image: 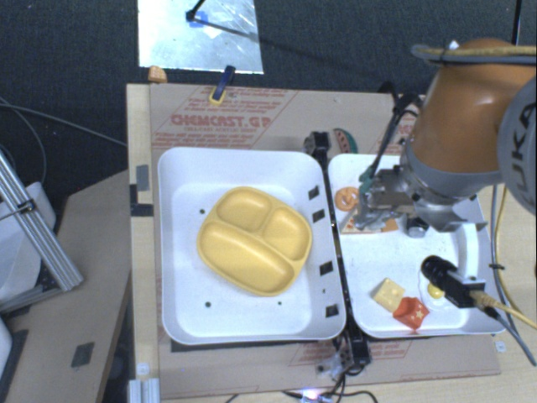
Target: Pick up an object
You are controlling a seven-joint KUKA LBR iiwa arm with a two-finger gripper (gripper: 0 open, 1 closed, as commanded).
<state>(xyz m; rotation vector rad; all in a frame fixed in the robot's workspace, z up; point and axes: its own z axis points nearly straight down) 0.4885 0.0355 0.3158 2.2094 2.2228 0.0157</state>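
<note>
My gripper hangs low over the back left part of the right bin, under the grey and orange arm. Just to its left an orange ring-shaped toy lies on the bin floor. A pale yellow wedge like cheese and a red crumpled piece lie near the bin's front edge, well clear of the gripper. A small yellow bit sits beside them. In the left bin lies a yellow divided plate.
A black clip strip runs along the divider between the bins. Behind them, on cardboard, lie a blue and yellow tool and a small orange block. A shiny metal sheet lies farther back.
</note>
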